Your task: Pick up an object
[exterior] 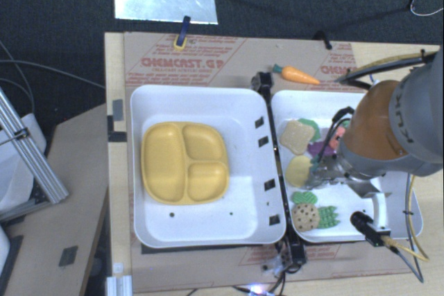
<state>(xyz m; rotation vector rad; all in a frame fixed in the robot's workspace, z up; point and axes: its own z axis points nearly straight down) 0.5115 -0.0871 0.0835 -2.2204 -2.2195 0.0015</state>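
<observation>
The right bin holds several toy foods: a sandwich slice, a purple piece, a pale yellow round piece, and a pineapple-like cookie piece with green leaves. The grey arm with its orange band hangs over this bin from the right. My gripper is low in the bin, beside the yellow round piece and under the purple one. The arm hides much of the bin's right half.
The left bin carries a yellow divided plate. A toy carrot lies on the bench behind the right bin. A black divider runs between the bins. Cables trail at the front right.
</observation>
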